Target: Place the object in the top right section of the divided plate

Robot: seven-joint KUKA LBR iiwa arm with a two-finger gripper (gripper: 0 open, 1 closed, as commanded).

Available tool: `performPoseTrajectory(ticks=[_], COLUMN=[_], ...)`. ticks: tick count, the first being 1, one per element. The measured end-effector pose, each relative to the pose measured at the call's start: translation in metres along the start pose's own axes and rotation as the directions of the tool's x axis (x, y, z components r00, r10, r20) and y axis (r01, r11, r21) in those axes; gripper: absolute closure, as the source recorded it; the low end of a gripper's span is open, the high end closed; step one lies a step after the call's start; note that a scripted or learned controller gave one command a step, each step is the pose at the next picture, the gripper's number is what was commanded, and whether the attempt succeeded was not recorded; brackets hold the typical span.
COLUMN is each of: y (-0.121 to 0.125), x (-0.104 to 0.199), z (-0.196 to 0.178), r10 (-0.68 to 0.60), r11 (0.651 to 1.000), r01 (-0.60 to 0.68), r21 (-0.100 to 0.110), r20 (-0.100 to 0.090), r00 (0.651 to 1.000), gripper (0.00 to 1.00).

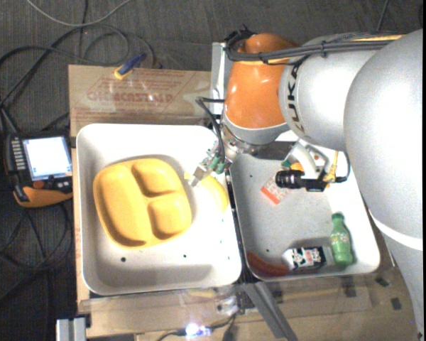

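the object looks to be the pale yellow thing (216,192) lying in the left bin (92,261), just beside the plate's right edge and hard against the wall shared with the right bin (369,258). it is partly hidden under the arm's wrist, so its exact shape is hard to tell; it may be a lemon or similar fruit.

the jaws (207,166) sit above its upper left edge, between it and the plate (138,201). whether they are clenched or released cannot be told from here; nothing clearly sits between them, so i would not count the object as held.

the plate is yellow, three-sectioned, lying tilted in the middle of the left bin. the section nearest the jaws is its upper right one (160,176), so the carry is short.

to do the step well, i judge the grasp matters most: the object lies close to the bin wall, so the jaws should come straight down and centred on it, closing across its narrow side, not nudging it into the wall. once it is lifted clear of the plate's rim, a small move left should do. release low, since a round thing may roll over the ridge into another section.

the right bin holds a green bottle (341,239), a dark carton (305,257) and a small red-and-white packet (272,190), all well apart from the work.
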State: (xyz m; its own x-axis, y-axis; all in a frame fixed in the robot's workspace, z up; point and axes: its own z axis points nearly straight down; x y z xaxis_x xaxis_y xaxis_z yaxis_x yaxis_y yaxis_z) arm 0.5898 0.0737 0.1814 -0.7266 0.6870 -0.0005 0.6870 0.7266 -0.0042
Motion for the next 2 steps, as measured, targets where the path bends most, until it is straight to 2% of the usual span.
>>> performPoseTrajectory(ticks=[1,2], y=[0.010,0.021], x=[0.035,0.037], z=[-0.008,-0.007], r10=[-0.084,-0.087], r11=[0.996,0.996], r01=[0.084,0.087], r21=[-0.001,-0.002], r20=[-0.001,-0.002], r00=[0.996,0.996], gripper=[1.00,1.00])
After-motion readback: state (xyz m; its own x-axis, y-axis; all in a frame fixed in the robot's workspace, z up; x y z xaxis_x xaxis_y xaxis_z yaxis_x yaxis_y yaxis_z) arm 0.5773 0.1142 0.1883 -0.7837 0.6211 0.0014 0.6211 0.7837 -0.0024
